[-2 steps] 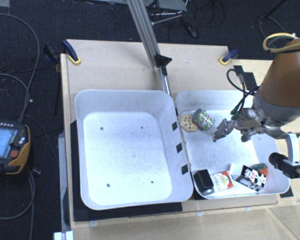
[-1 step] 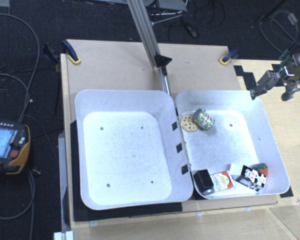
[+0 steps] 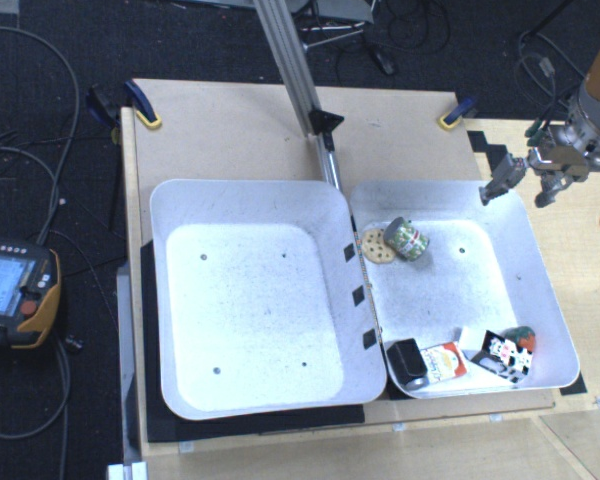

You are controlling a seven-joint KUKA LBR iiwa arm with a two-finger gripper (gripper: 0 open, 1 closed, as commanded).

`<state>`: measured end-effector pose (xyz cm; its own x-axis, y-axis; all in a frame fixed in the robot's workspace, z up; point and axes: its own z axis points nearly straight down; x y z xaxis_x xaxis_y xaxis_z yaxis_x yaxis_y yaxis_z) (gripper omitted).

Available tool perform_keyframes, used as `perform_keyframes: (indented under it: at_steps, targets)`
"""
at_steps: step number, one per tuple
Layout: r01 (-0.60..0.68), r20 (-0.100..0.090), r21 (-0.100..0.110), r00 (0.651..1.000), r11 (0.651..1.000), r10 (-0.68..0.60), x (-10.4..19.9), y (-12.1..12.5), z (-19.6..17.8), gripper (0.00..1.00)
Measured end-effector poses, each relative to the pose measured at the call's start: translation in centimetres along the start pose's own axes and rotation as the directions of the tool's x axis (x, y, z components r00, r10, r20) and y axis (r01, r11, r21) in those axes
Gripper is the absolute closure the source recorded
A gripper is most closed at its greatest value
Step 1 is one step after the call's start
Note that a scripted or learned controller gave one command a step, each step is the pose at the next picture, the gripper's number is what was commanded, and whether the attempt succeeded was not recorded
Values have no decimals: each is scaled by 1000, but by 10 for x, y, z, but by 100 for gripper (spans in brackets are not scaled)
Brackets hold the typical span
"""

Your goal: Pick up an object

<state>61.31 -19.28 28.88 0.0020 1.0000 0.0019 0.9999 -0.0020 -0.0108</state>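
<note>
Tool [image 3: 525, 182] sits at the far right of the camera view, above the upper right corner of the right bin [image 3: 540, 280], on the end of my grey arm [image 3: 592, 108]. Its two fingers [image 3: 499, 181] stand spread apart, released, with nothing between them. They hang over the bin's rim and the bare wood of the surface [image 3: 280, 128], well apart from every object.

Right bin contents:
- Green can [image 3: 408, 238], lying tilted near the bin's upper left part.
- Round tan cookie [image 3: 377, 247], just beside the can on its left, close to the bin's left wall.
- Black block [image 3: 407, 361], at the bin's lower left corner.
- Red and white packet [image 3: 443, 361], just right of the black block, along the lower rim.
- Black and white patterned item [image 3: 506, 354], at the lower right, with a small green and orange thing [image 3: 523, 335] touching its upper right side. What either one is, I cannot tell.

Left bin [image 3: 170, 268]: white floor speckled with dark marks.

Other notes: a grey metal pole [image 3: 292, 58] slants down from the top of the view to the seam between the two bins. Yellow clamps [image 3: 145, 118] grip the surface's far corners. A handheld pendant [image 3: 10, 293] with a lit screen lies on the dark floor at left.
</note>
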Motion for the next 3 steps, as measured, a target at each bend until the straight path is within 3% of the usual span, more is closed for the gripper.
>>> perform_keyframes:
  at_steps: [1,2,3]
  targets:
    - [2,2,-11,1000,1000,-2,1,2,-17,100]
    - [3,2,-11,1000,1000,-3,1,2,-26,100]
    - [2,0,-4,1000,1000,-2,13,-22,71,100]
